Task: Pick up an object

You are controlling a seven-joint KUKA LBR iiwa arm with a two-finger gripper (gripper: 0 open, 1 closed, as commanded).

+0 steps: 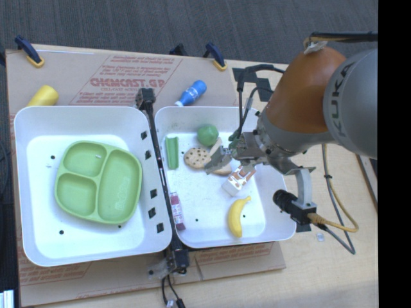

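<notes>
In the right bin, the gripper sits low over a tan piece just right of the chocolate-chip cookie; whether its fingers are apart, I cannot tell. A green ball lies farther, a banana nearer. The left bin holds a green divided plate.

The arm's gripper hangs low in the right bin, beside a cookie and green ball. A banana lies nearer. The left bin holds a green divided plate.
</notes>
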